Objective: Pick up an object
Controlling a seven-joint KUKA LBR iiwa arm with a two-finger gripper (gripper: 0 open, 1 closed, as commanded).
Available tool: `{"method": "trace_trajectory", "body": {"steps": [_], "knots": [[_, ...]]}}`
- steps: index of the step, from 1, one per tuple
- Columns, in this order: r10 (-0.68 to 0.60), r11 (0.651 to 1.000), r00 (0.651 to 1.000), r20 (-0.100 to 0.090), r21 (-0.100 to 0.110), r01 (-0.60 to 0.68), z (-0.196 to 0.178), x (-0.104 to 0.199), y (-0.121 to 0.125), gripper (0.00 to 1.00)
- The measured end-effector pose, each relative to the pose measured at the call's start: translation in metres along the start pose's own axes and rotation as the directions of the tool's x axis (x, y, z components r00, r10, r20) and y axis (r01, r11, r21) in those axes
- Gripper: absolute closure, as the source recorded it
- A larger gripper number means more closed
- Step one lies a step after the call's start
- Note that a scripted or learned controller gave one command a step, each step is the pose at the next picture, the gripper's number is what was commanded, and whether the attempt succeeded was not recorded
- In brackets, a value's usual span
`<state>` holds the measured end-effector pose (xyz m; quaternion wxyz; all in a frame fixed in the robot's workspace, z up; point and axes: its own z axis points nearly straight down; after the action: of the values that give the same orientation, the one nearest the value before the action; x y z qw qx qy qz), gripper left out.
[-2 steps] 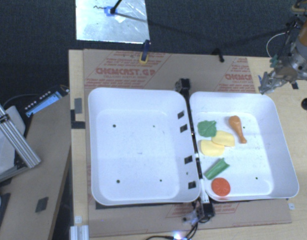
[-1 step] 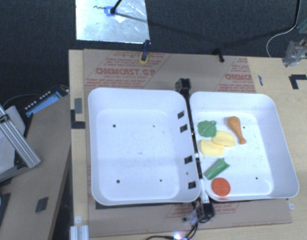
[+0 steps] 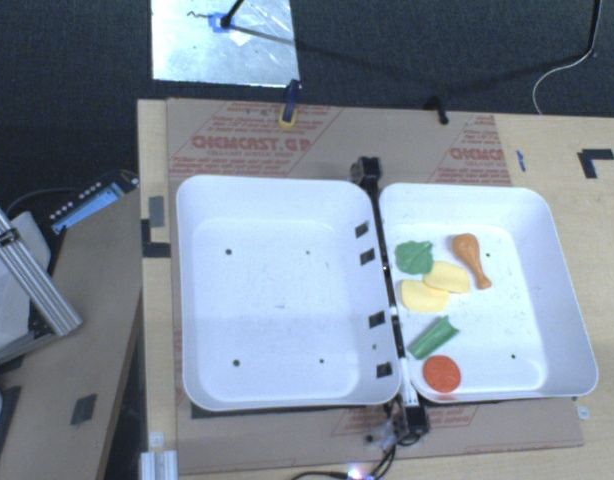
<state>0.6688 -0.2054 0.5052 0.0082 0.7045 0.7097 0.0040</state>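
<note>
though bunched close together, toy foods [image 3: 437, 293] in view-rt bin's [image 3: 565, 303] left half; gripper state unclear

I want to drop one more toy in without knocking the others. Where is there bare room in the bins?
The left bin has a bare floor. In the right bin, the strip right of the drumstick is free. It is crowded by the divider: green leaf, yellow pieces, green pod, red disc.

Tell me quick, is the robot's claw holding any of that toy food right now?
Gripper: not in this picture, so its state cannot be told. The orange drumstick, green leaf and red disc all lie loose in the right bin.
</note>
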Motion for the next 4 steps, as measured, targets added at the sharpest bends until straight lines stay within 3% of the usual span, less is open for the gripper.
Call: {"method": "trace_trajectory", "body": {"steps": [1, 2, 3, 4], "knots": [[0.001, 1.0, 1.0, -0.003, 0.011, -0.001, -0.033, 0.0, 0.0, 1.0], [0.01, 1.0, 1.0, -0.007, 0.018, -0.01, -0.033, -0.001, -0.13, 1.0], [0.006, 1.0, 1.0, -0.005, 0.013, -0.006, -0.034, 0.014, -0.184, 1.0], [0.006, 1.0, 1.0, -0.003, 0.013, -0.006, -0.032, -0.001, -0.147, 1.0]]}}
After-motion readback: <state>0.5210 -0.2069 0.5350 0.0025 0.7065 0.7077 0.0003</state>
